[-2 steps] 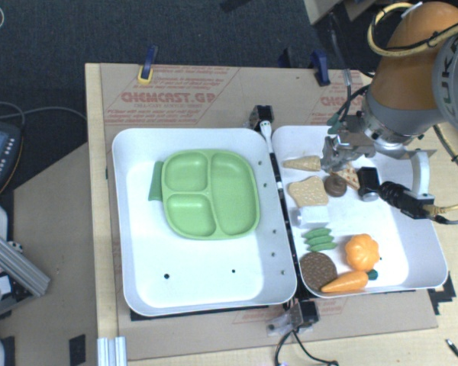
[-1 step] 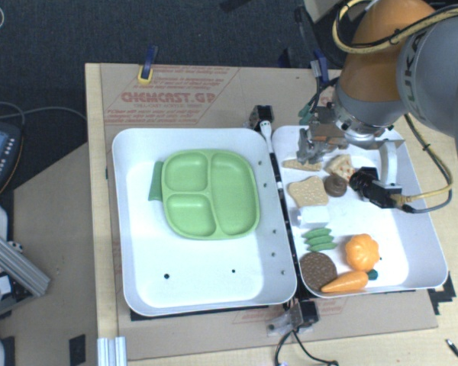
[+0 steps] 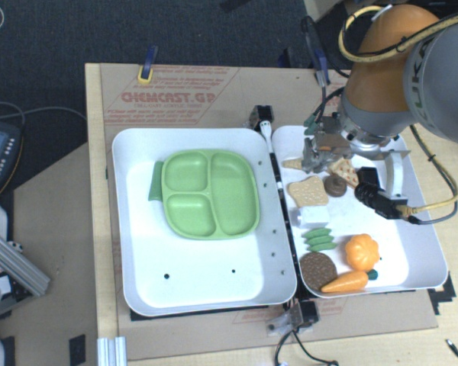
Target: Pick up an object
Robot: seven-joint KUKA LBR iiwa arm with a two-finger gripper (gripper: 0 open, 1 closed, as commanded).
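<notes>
Smooth orange carrot (image 3: 344,282) beside flat, speckled brown disc (image 3: 317,267)

Robot lab: arm (image 3: 412,59), bins (image 3: 130,204), cables (image 3: 435,204).

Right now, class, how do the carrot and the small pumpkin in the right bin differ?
The carrot is long, tapered and lies on its side; the pumpkin is round and squat. The carrot sits nearer the bin's front edge, the pumpkin just behind it. Both are orange with green at one end.

Arm (image 3: 420,59) cut off right.
</notes>
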